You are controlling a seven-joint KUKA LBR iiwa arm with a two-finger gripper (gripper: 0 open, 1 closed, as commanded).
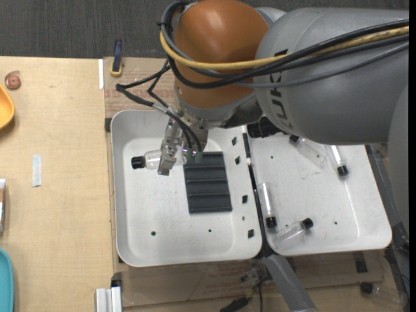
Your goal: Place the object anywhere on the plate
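Capped tube (146, 161) partly behind hand (166, 166)

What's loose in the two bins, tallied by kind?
clear vials with black caps: 5, one in the view's left bin at, four in the right bin at
black ridged plate: 1
total: 6
The arm covers the right bin's far corner, so more may be hidden there.

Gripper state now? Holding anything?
Gripper: cannot tell whether it is open or closed. It is over the left bin, right at the clear vial, and no grasp can be confirmed.
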